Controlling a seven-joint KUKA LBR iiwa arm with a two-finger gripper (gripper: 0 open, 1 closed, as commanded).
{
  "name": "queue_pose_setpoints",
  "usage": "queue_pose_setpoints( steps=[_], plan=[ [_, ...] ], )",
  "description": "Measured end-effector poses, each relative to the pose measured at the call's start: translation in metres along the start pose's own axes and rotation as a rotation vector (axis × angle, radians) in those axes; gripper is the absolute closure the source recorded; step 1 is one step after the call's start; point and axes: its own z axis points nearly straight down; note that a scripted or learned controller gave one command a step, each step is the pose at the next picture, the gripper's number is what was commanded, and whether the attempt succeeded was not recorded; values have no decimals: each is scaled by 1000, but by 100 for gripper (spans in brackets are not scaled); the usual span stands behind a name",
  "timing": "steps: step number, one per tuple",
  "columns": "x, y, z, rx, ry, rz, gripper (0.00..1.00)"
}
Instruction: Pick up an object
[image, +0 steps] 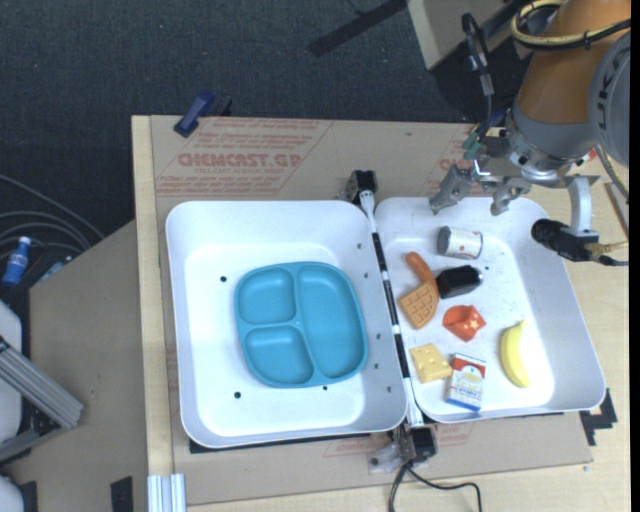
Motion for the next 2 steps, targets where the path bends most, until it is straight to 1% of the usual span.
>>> queue_pose_setpoints(
  steps=[1,2],
  plan=[
    [-9,18,130,-4,-2,0,0],
    [-8,18,119,-5,-2,0,100]
  ],
)
